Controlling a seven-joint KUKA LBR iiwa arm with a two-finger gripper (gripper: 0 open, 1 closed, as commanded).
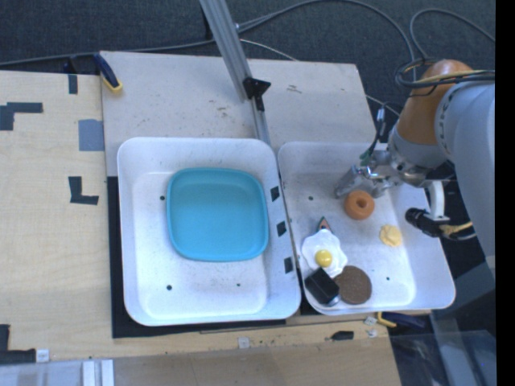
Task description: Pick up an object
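Doughnut (360, 206), orange and ringed, served as my landmark in the right bin (418, 292). I watched the tool (360, 180) hang just above it, touching or nearly so; I could not tell the state of its grip. A small yellow piece (391, 236) lay to the doughnut's right and nearer me. The fried egg toy (323, 255), black block (321, 286) and brown disc (353, 285) sat below it. Well left of the doughnut, the left bin (145, 215) held a blue plate (217, 213).
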